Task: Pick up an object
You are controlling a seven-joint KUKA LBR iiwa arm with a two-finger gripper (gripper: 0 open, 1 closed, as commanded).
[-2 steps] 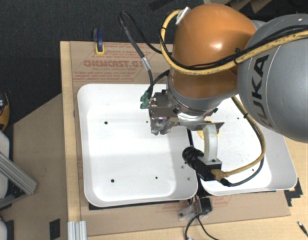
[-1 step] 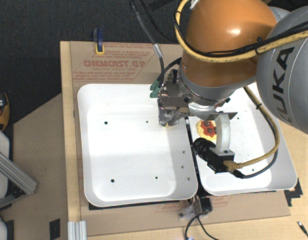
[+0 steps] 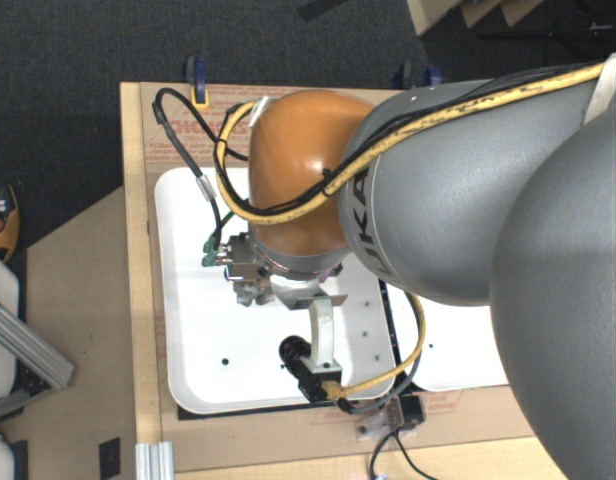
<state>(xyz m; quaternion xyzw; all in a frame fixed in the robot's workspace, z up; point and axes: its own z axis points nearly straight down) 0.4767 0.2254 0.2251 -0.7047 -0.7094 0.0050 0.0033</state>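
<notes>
No loose object can be made out in the left white bin (image 3: 188, 298); the arm covers most of its floor, so where the thing to pick lies cannot be told. The jaws (image 3: 250, 286) hang low over the middle of this bin, beneath the orange band (image 3: 293, 168) of the wrist, and show as a cluster of grey metal parts with a small green piece at their left side. Whether the jaws are parted or closed, and whether anything sits between them, cannot be told from this angle. Just below and to the right of the jaws, a white bracket (image 3: 321, 333) runs down to a black fitting (image 3: 306, 368) near the bin's front rim. A yellow cable (image 3: 288, 203) and a black cable (image 3: 183, 133) loop around the wrist above the jaws. The grey arm (image 3: 468, 198) fills the right side, hiding most of the right white bin (image 3: 458, 363). The bench (image 3: 143, 268) frames the bins.
</notes>
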